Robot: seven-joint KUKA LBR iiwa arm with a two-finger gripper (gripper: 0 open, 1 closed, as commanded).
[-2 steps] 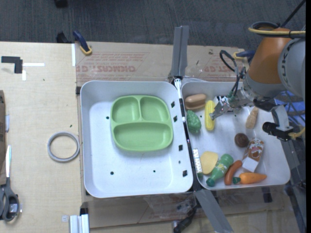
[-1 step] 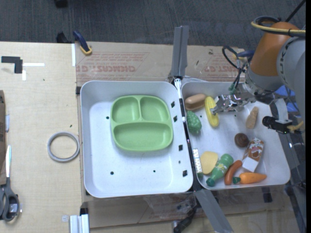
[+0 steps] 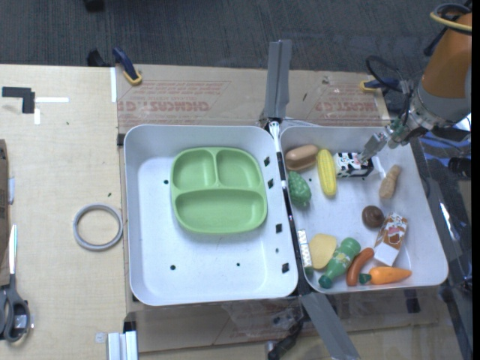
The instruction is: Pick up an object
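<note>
Pincer (image 3: 367, 156) low in right bin (image 3: 427, 223), at black-and-white toy (image 3: 349, 165), finger state unclear, corn (image 3: 327, 172) beside

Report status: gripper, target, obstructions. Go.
Gripper low in right bin, at black-and-white cow toy; grasp unconfirmed. Corn cob close beside the toy. Green tray in left bin, well apart.

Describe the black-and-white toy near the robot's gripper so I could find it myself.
Look in the right-hand white bin, along its far edge. Just right of the yellow corn cob, beside the gripper, lies a small cow toy. It alone is patched black and white; its neighbours are plain-coloured play food.
</note>
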